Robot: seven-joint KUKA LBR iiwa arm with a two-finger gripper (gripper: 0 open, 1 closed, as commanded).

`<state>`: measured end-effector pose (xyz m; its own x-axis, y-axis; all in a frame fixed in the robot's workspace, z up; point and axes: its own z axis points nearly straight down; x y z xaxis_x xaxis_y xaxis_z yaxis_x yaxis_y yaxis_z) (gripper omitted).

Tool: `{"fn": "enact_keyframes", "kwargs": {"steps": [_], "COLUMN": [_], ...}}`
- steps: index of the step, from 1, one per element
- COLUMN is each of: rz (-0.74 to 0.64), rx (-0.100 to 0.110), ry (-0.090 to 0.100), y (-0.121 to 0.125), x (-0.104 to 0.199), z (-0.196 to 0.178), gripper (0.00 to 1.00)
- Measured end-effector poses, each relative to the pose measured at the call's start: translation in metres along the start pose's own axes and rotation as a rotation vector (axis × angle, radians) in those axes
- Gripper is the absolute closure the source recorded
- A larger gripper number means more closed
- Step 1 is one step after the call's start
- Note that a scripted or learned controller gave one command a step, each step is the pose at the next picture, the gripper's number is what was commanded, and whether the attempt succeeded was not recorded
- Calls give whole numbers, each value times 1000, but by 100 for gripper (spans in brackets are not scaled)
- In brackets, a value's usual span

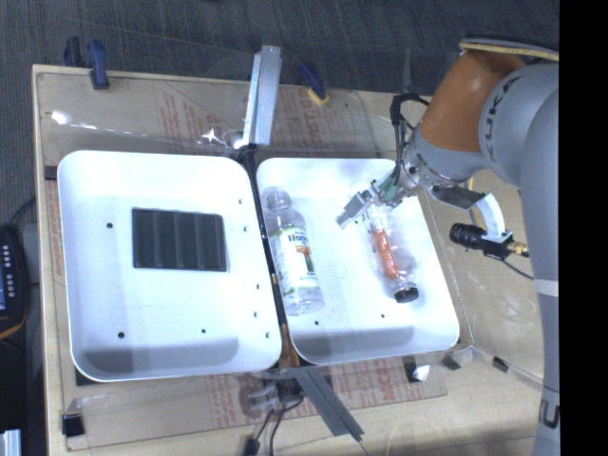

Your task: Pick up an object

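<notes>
In the right bin [432, 326] lie two clear bottles. A larger one with a white label [292, 251] lies lengthwise along the bin's left side. A slimmer one with orange contents and a black cap [391, 253] lies at the right, cap toward the front. My gripper [369, 204] hangs over the upper end of the slim bottle, just above or touching it. Nothing is visibly lifted.
The left bin [85, 293] holds a dark ribbed rectangular pad [179, 239]. A metal divider post [262, 93] rises between the bins at the back. The arm's grey body and orange band [475, 93] reach in from the right.
</notes>
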<state>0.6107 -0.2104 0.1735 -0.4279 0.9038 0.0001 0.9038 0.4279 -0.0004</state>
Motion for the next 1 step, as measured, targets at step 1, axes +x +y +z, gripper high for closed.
{"fn": "enact_keyframes", "kwargs": {"steps": [1], "rz": [-15], "rx": [1], "ry": [0], "y": [-3], "x": [2], "z": [-7], "gripper": [0]}}
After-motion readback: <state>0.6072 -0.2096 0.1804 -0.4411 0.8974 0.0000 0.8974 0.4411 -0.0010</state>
